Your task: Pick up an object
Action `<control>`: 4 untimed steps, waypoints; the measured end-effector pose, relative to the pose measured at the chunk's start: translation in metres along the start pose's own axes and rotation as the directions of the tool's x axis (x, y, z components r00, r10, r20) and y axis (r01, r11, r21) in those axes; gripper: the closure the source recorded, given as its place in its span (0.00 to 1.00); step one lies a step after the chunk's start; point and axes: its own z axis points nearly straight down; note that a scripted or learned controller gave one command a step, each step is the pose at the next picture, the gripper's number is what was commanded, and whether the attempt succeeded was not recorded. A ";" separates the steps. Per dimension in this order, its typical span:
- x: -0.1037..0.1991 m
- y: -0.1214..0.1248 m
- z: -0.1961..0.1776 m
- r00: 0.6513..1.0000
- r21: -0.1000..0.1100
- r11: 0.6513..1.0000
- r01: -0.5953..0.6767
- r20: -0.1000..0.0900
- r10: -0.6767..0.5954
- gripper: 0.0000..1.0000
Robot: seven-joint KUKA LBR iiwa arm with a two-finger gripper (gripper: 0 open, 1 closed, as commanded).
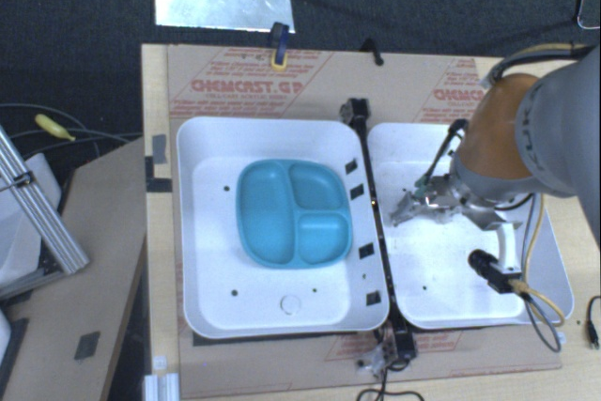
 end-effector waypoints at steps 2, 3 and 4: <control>0.102 -0.056 -0.262 1.000 -0.012 1.000 -0.005 0.000 0.005 0.00; 0.224 -0.060 -0.213 1.000 0.009 1.000 0.002 -0.001 -0.002 0.00; 0.256 -0.013 -0.170 1.000 0.007 1.000 -0.006 0.003 0.006 0.00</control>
